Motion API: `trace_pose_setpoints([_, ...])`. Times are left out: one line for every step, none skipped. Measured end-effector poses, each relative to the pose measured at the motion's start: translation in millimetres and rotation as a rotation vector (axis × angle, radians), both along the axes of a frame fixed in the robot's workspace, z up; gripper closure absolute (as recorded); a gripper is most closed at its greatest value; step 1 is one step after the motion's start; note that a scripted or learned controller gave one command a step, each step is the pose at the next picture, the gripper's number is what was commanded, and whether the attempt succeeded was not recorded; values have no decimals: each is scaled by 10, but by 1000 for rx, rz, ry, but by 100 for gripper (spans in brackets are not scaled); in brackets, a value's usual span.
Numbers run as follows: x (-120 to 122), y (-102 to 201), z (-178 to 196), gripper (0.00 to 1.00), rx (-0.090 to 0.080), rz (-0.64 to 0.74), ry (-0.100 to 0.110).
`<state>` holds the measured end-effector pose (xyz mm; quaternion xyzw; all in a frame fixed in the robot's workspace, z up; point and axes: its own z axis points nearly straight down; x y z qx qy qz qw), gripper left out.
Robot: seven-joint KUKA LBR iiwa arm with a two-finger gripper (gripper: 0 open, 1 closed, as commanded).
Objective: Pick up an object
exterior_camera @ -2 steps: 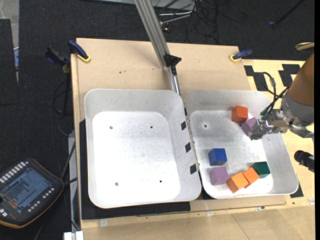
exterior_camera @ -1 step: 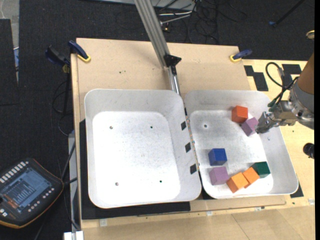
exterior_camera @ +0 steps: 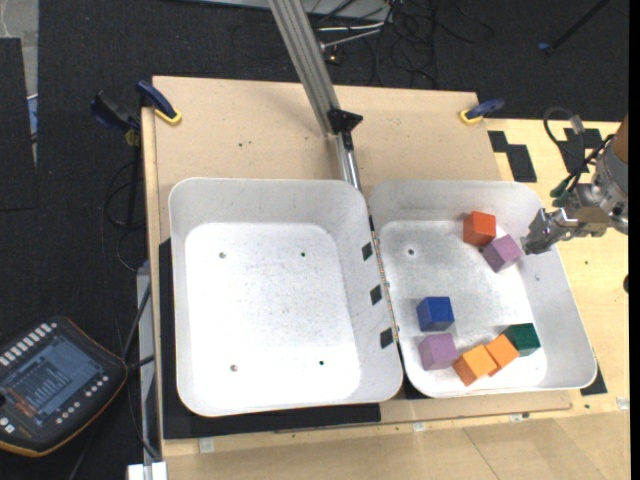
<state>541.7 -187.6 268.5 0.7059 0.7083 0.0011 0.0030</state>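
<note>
One tool is what we start from: it hangs at the right rim of the right bin, low over the wall, and we cannot tell how it is set, since it is small and partly lost against the wrist. It sits just beside a light purple block, which lies near an orange block in the bin's upper right corner; we judge the purple one the likeliest target, being the closest thing to reach for. Nothing is visibly lifted, so the pick looks not yet made. Farther out, a blue block lies alone near the bin's middle, and along the lower edge a second purple block, a second orange block and a green block crowd together, harder to take singly. The left bin lies alongside, both resting on the tabletop, which is held down by clamps at its corners.
</note>
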Motion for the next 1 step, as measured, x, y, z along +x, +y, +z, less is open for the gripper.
trace_pose_setpoints([106,508,-143,100,4,5,5])
